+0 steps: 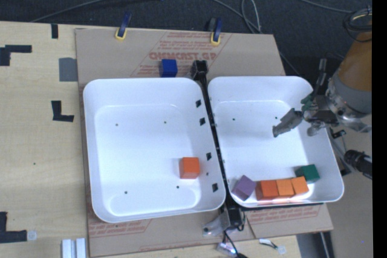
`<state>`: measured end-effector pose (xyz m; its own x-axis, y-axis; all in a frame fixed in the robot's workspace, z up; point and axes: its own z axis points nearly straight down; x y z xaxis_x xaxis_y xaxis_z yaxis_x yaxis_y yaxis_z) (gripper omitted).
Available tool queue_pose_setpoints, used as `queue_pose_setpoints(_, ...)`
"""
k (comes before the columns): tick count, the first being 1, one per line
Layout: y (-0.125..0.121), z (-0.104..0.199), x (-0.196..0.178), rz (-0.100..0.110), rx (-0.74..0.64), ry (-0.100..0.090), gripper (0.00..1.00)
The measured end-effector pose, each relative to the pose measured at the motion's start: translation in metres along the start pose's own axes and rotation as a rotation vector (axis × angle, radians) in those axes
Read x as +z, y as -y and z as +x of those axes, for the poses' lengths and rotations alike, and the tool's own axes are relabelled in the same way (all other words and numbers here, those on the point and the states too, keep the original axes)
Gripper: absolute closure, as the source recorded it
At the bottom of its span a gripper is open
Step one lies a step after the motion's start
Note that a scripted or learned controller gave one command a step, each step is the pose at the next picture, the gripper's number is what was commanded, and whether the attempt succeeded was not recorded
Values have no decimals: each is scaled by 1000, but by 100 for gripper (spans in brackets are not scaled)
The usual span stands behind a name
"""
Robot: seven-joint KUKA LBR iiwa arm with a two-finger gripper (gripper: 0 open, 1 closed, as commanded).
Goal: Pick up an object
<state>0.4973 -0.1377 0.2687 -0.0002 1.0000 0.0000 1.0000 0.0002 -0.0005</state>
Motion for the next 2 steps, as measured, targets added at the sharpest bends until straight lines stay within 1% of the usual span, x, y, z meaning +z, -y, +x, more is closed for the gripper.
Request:
queue_pose_setpoints(1,-5,37,-95,-9,15,0,0)
queue_pose_setpoints(2,-30,-8,-114,-1,55,1,0)
